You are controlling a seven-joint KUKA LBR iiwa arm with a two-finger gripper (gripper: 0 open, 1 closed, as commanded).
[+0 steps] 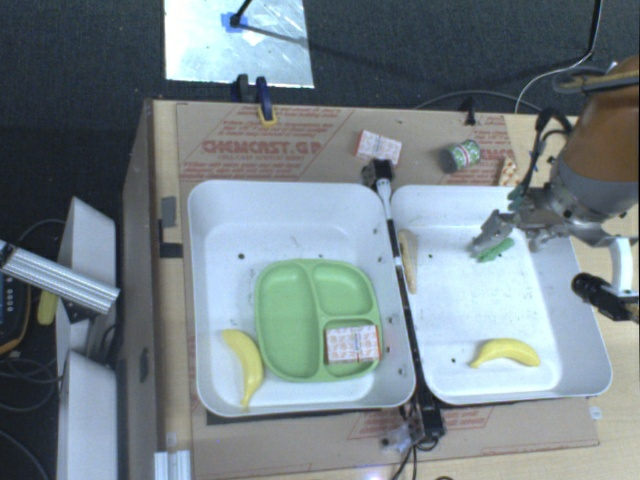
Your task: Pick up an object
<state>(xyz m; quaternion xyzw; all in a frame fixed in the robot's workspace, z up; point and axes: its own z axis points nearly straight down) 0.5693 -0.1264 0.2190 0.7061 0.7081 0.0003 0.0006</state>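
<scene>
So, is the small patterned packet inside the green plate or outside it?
Inside: the packet lies in the lower right compartment of the green plate.

My arm, right edge of frame: rounded grey shell, broad orange band across the upper part. Below the band, a paler grey wrist collar. My gripper, centre right: grey metal fingers on a dark, blocky mount. Thin black and white cables loop along my top side, upper right.
</scene>
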